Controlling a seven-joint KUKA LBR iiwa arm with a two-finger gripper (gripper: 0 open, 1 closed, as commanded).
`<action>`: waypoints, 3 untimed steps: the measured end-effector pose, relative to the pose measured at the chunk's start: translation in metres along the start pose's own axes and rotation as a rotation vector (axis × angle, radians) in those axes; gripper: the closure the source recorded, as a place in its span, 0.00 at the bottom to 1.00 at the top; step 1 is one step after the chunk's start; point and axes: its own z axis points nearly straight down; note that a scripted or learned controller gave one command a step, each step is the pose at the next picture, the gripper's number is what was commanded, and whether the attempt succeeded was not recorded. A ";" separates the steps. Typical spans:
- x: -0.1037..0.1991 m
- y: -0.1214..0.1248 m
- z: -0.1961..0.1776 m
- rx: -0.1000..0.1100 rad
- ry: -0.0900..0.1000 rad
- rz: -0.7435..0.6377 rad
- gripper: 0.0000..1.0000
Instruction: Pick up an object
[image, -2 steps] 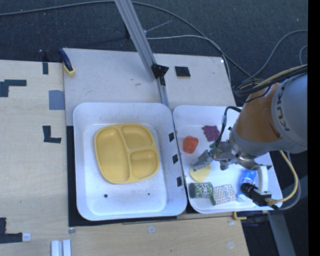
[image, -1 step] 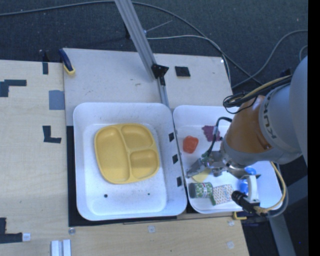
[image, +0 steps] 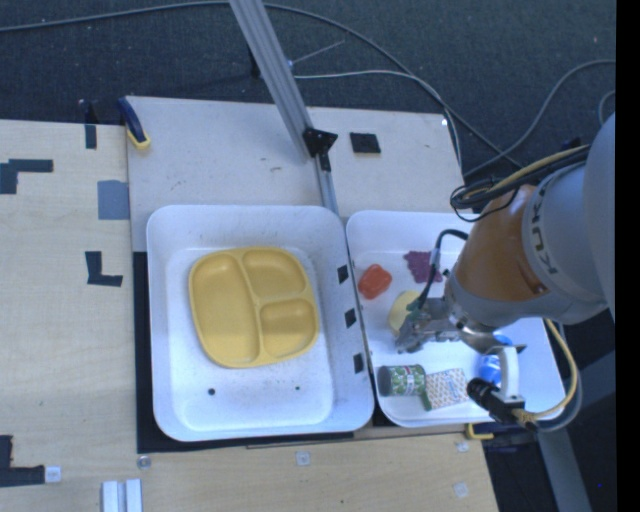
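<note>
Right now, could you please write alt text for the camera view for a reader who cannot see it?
A grey and orange robot arm reaches from the right, its gripper low in the right white bin beside a yellow object, among an orange piece, purple piece and green packet. The left white bin holds a yellow divided plate.

Yellow divided plate (image: 254, 304) in a white bin (image: 170, 300); orange piece (image: 374, 281), purple piece (image: 419, 264).

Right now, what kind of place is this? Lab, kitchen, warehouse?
Most likely a robotics lab bench for pick tests: a wooden bench with tape marks, two white bins, loose cables on dark carpet, and a KUKA arm over small objects.
</note>
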 end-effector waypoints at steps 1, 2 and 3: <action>-0.004 0.007 -0.046 -0.007 -0.001 0.000 1.00; 0.000 0.010 -0.108 -0.010 -0.001 -0.001 1.00; 0.000 0.011 -0.131 -0.006 -0.001 0.000 1.00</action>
